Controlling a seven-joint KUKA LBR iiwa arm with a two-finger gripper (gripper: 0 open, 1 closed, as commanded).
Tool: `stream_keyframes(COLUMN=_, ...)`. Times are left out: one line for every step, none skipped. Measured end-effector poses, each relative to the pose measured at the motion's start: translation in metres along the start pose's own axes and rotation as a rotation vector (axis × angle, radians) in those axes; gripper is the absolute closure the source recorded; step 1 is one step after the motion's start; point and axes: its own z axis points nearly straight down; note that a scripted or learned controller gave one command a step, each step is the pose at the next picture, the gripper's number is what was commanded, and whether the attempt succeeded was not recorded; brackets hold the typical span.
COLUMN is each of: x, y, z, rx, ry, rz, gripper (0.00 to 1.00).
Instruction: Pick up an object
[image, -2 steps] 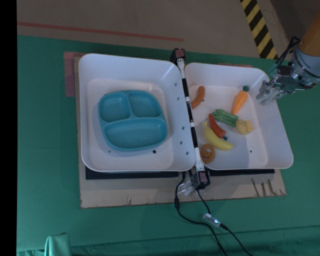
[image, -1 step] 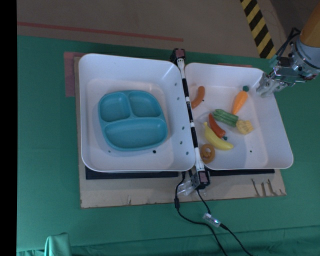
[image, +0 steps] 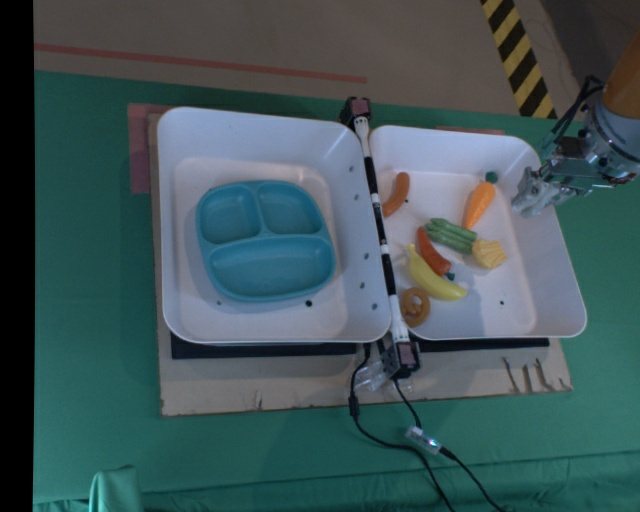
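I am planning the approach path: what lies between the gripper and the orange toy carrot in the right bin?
In the camera view, only bare white bin floor lies between the gripper and the orange toy carrot.

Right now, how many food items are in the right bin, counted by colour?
Orange: 2, sausage and carrot
Green: 1, okra
Red: 1, chili
Yellow: 2, banana and corn
Brown: 1, pretzel
Total: 7

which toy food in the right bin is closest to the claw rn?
The carrot, orange with a green top, lying in the right bin's upper part just left of the claw. The sausage, banana and pretzel lie farther left.
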Motion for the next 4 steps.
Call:
stream_keyframes(x=-0.023, y=0.049, z=0.023, rx=-0.003, ry=-0.004, rz=0.002, gripper=1.00)
stream_keyframes(x=-0.022, y=0.115, z=-0.021, rx=-0.002, ry=-0.002, rz=0.000, gripper=1.00)
stream_keyframes(x=0.019, y=0.125, z=-0.026, rx=-0.002, ry=-0.003, rz=0.000, gripper=1.00)
stream_keyframes(x=0.048, y=0.116, z=-0.011, rx=0.000, ry=-0.001, rz=0.000, gripper=1.00)
